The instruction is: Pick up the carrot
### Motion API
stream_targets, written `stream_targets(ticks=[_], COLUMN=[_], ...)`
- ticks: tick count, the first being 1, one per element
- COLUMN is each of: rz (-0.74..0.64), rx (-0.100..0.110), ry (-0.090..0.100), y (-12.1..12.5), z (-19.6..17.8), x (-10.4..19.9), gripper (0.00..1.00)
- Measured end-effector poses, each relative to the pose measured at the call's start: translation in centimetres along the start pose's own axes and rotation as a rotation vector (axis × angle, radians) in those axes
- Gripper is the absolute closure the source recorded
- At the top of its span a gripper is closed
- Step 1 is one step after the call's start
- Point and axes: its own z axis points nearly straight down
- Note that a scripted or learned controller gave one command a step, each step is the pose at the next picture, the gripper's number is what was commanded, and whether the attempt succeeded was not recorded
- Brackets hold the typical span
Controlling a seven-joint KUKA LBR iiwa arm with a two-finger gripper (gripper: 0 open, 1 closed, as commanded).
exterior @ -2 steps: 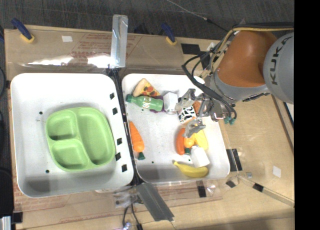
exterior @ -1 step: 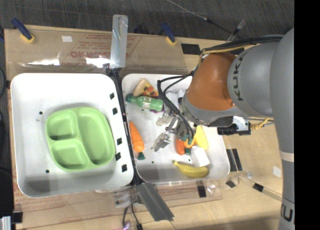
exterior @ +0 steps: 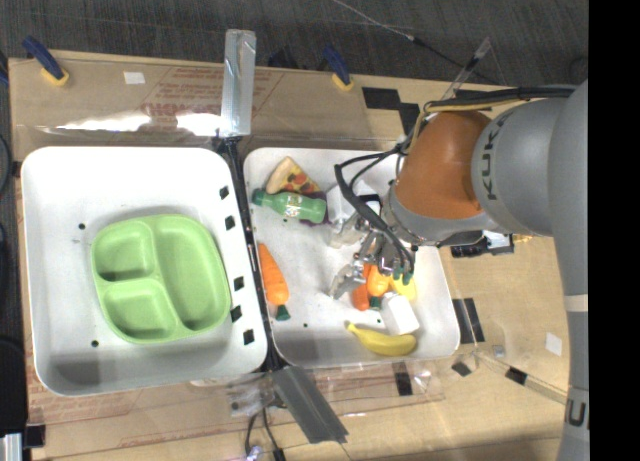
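In the camera view, the arm (exterior: 520, 164) is seen reaching in from the right, and the pincer (exterior: 362, 274) is lowered into the right bin (exterior: 435, 334), close to its floor. Whether the pincer is released or clenched cannot be told, because its tip is mixed with small orange and white objects (exterior: 380, 287) that lie directly under it and just to its right. The carrot (exterior: 272, 279) is found well to the left of the pincer, lying along the left wall of the same bin, with its green end turned toward the viewer; it is apart from the pincer and not touched by it. Beyond the pincer and a little to its left a green bottle (exterior: 292, 206) is lying, and further beyond it a pizza slice (exterior: 290, 176). Nearer than the pincer and slightly to its right a banana (exterior: 382, 340) rests against the front wall. Far to the left of the pincer, in the left bin (exterior: 45, 249), a green divided plate (exterior: 160, 276) is placed. As far as can be judged, the task is not yet done: the carrot is not lifted, and the move across to it, the grasp and the lifting are all left.
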Motion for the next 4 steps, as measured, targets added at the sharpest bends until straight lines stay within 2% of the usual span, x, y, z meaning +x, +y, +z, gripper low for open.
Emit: stream_targets(ticks=[1, 2, 3, 4], rz=[-0.01, -0.277, -0.27, -0.369], rx=[0.0, -0.001, 0.002, 0.005], ry=[-0.003, -0.005, 0.005, -0.011], y=[0.2, 7.5, -3.8, -6.1], z=[-1.1, -10.2, -5.0, -18.4], x=[-0.1, 4.0, 4.9, 5.7], gripper=[1.0, 1.0, 1.0, 1.0])
